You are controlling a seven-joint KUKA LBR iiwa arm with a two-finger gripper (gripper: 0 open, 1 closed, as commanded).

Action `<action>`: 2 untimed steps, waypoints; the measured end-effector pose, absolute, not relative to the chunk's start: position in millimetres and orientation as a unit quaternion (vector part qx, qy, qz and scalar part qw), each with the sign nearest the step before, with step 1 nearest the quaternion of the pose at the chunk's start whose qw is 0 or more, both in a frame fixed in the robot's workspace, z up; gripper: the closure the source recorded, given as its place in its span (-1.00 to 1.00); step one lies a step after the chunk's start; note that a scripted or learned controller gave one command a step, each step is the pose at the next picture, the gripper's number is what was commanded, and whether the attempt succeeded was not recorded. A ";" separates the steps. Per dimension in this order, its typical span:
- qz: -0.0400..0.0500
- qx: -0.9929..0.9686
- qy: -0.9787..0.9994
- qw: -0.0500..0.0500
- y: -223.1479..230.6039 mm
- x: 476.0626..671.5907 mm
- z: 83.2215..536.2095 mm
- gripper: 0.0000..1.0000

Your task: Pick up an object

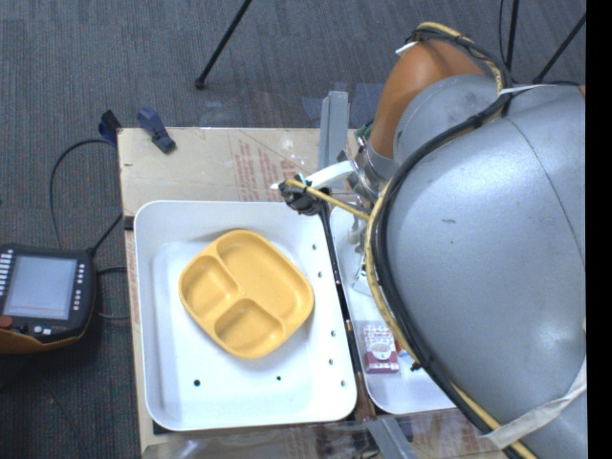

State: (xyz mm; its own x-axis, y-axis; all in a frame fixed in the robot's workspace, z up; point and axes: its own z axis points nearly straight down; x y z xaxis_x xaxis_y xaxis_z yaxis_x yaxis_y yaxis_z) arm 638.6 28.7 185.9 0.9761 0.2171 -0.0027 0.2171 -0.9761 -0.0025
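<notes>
Plate first: the yellow divided plate lies flat in the middle of the left bin. A small red packet sits in the right bin, half under my arm. I cannot tell the gripper's state. My worry is grasping blind, since the arm hides most of that bin.

My arm looms over the right bin; left of it, a yellow divided plate (three compartments) lies in the left bin.
</notes>
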 end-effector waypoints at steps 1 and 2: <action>0.001 -0.994 -0.108 0.001 50.4 637.3 185.6 1.00; 0.001 -0.995 -0.100 0.001 78.1 633.1 185.6 1.00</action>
State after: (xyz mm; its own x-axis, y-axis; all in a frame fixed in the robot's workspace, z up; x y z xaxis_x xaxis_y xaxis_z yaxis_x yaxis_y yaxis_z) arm 633.1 78.1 185.6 0.9801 0.1983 -0.0016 0.1983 -0.9801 -0.0027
